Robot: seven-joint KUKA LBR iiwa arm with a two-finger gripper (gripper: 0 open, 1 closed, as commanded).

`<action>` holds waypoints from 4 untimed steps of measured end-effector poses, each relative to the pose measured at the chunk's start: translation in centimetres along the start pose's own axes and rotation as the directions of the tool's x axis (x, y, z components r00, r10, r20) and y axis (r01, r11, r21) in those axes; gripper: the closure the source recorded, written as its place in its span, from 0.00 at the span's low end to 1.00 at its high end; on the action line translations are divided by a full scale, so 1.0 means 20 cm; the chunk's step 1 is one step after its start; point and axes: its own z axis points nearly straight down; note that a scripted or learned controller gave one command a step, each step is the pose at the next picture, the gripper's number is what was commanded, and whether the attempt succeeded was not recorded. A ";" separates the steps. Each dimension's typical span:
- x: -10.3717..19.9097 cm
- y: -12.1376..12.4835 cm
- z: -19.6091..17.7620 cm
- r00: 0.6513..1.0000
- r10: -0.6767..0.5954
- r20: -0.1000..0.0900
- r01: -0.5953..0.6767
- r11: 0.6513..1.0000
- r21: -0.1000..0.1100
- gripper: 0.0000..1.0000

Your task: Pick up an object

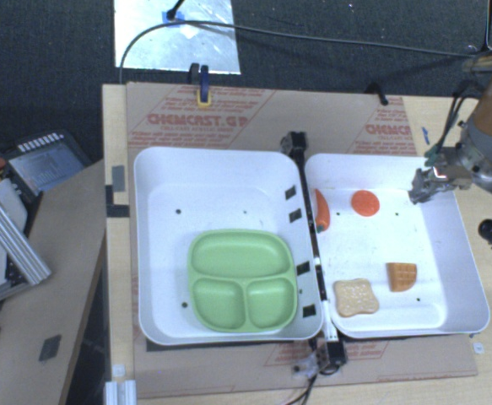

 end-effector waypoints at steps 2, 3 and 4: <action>0.52 -0.02 0.01 1.000 -0.004 -0.003 0.004 1.000 0.004 1.00; 0.76 -0.10 -0.02 1.000 -0.003 -0.003 0.003 1.000 0.005 1.00; 1.06 -0.11 0.00 1.000 -0.004 -0.003 0.004 1.000 0.005 1.00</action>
